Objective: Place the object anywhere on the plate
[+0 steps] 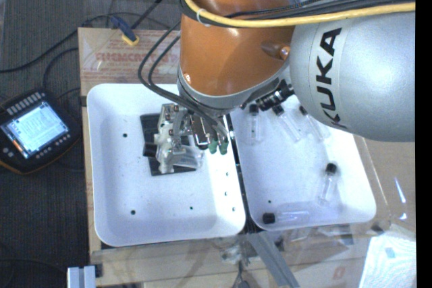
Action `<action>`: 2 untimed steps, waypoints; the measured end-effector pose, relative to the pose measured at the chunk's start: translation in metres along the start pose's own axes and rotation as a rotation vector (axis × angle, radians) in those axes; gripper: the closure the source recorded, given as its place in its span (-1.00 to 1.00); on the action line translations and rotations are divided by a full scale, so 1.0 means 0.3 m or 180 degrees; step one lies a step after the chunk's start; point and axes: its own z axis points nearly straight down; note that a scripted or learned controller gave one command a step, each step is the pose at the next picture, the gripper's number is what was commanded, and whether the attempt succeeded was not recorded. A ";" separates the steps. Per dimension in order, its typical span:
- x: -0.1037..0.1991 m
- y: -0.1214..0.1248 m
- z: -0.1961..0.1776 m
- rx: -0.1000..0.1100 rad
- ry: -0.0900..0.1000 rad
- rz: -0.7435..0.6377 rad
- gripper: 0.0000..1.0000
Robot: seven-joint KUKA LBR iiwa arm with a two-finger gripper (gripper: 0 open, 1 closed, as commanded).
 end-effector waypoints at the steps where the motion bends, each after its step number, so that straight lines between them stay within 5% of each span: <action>1: 0.000 0.001 -0.001 -0.0002 -0.0001 -0.0002 -1.00; 2: -0.007 0.003 -0.025 -0.0004 0.0004 0.0002 1.00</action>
